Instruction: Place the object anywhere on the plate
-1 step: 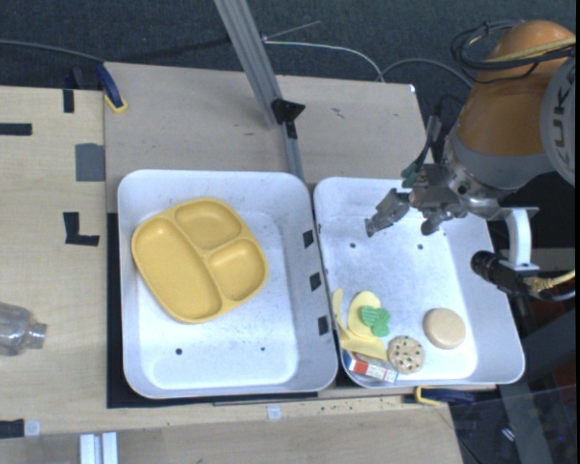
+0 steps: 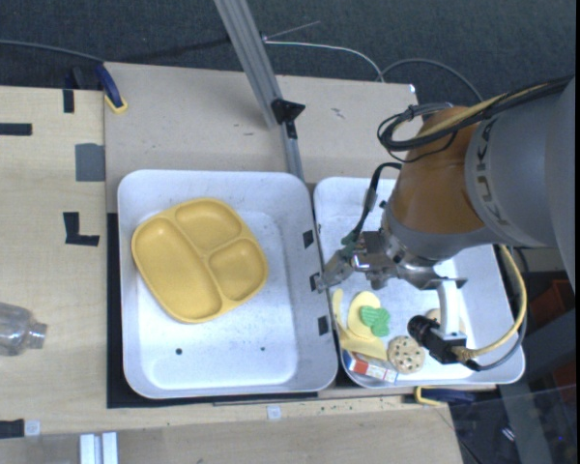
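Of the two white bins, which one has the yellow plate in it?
The left bin, away from the arm. The yellow divided plate lies there, while the right bin under the gripper holds small toy items.

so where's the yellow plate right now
The yellow plate lies in the left bin, toward its upper left corner. The gripper hangs over the right bin, across the divide from it.

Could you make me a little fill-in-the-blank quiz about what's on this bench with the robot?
1. The divided plate is coloured ____.
2. The plate lies in the ____ white bin.
3. The plate has ____ compartments.
4. The robot's hand hangs over the ____ bin, near the small toys.

Missing words: yellow; left; three; right
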`<action>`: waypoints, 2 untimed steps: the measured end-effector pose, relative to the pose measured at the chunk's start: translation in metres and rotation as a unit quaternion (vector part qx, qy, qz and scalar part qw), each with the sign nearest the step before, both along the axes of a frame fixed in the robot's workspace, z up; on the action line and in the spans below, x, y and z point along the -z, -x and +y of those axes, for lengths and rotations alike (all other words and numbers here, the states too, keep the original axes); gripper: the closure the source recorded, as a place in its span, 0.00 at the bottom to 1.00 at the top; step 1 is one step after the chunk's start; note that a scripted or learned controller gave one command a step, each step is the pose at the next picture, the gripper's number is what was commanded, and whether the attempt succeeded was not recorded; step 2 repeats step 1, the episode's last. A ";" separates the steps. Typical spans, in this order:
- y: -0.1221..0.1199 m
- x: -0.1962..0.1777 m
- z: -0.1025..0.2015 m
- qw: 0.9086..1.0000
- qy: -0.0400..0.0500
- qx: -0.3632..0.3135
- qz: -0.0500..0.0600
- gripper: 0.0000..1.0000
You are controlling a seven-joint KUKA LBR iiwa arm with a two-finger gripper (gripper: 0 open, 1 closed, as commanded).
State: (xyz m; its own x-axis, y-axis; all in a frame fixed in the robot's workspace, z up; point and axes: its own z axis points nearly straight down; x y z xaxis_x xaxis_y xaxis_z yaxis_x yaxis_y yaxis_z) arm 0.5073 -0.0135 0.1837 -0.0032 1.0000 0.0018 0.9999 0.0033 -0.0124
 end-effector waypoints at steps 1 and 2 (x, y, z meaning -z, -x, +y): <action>-0.003 -0.014 -0.002 1.000 0.000 0.000 -0.004 1.00; -0.003 -0.014 -0.002 1.000 0.000 0.000 -0.004 1.00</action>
